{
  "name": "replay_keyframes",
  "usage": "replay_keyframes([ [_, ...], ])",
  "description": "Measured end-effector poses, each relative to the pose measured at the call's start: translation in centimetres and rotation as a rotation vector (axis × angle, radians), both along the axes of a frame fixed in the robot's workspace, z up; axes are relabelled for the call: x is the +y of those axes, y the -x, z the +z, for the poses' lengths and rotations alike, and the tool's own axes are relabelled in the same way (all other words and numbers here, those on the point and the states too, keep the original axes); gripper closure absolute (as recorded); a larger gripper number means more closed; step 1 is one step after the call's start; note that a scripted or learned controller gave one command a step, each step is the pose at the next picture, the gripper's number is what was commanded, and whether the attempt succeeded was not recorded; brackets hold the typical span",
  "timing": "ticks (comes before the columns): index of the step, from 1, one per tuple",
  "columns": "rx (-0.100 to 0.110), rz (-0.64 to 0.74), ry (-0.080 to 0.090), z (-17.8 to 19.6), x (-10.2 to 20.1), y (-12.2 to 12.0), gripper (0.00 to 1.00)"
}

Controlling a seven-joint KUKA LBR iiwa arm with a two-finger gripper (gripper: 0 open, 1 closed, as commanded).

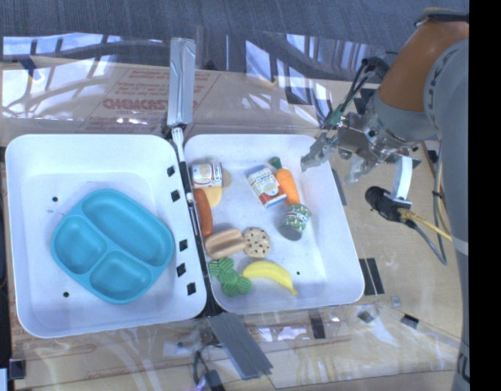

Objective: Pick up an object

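The right bin holds several toy foods. An orange carrot lies beside a small red-and-white carton, with a little green-labelled jar just below them. A can and a sausage sit by the left wall. A bread roll, a cookie, a banana and a leafy green piece lie toward the front. My gripper hangs over the bin's upper right rim, above and right of the carrot, open with nothing between its fingers.
The left bin holds a blue divided plate. A metal bar runs back from the divider between the bins. Cables trail beside the arm on the bench at the right.
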State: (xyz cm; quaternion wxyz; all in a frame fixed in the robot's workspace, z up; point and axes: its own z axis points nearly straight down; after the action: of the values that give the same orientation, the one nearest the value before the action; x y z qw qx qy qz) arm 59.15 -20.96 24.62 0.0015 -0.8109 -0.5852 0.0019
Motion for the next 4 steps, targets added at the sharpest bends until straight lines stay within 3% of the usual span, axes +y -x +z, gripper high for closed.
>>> replay_keyframes([
  [1, 0.009, 0.028, -0.003, -14.1, 2.0, 0.6, 0.00],
  [2, -0.002, 0.272, -0.003, -15.4, 1.1, 2.4, 0.00],
  [3, -0.002, 0.276, -0.002, -14.4, 1.1, 2.3, 1.00],
  [4, -0.003, 0.321, -0.002, -13.1, 3.3, -1.5, 1.00],
])
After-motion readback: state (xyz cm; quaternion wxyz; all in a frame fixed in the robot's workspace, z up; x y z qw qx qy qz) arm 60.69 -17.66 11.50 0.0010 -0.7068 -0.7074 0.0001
